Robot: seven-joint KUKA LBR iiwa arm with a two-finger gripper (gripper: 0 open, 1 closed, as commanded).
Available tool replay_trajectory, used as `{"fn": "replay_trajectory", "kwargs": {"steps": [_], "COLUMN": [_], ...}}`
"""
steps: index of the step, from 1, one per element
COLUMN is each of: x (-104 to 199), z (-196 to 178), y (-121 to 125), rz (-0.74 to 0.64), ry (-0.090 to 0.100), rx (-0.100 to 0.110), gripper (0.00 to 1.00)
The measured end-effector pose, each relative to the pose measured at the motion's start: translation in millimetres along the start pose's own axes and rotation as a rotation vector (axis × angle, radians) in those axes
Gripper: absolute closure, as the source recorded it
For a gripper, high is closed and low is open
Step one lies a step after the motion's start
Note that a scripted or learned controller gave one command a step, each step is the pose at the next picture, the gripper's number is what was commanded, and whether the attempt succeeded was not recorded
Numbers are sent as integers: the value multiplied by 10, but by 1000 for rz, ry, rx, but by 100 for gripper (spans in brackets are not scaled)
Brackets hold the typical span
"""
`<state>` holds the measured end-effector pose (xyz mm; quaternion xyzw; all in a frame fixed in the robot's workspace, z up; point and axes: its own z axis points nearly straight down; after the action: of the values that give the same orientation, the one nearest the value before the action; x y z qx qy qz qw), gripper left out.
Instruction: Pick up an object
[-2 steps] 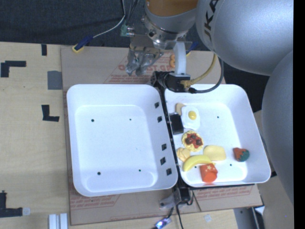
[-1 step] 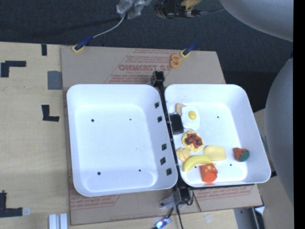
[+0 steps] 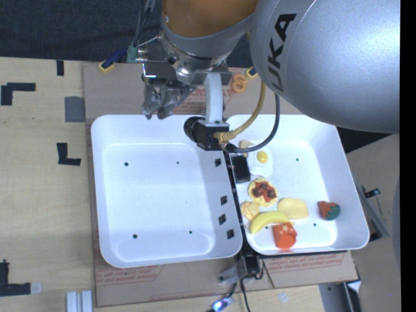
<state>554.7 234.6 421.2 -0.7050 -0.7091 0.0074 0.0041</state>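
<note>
Above the back rim of the left bin, near its far edge, hangs the gripper, dark and partly shadowed under the orange-banded wrist. Fingers: they point down, close together as far as the view allows, with nothing visible between them; whether a small gap remains I cannot tell. They appear to touch nothing.

Candidate objects all lie in the right bin, clustered toward its front-left part: a fried egg, a small pizza slice, a banana, a pale yellow piece, an orange-red item just beside the banana, and a red-and-green piece set apart to the right.

Judgement: the step in hand is the approach, and the gripper is well away from every object. To do it well, travel across the divider to the right bin, spread the fingers before descending, and choose the isolated red-and-green piece, since the clustered items touch and may be pushed aside. Descend straight, centred over it.
</note>
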Motion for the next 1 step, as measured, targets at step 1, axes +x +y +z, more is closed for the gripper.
{"fn": "replay_trajectory", "kwargs": {"steps": [1], "x": [-12], "z": [-1208], "y": [-339], "rz": [1], "ry": [10], "rx": [-26], "gripper": [100]}}
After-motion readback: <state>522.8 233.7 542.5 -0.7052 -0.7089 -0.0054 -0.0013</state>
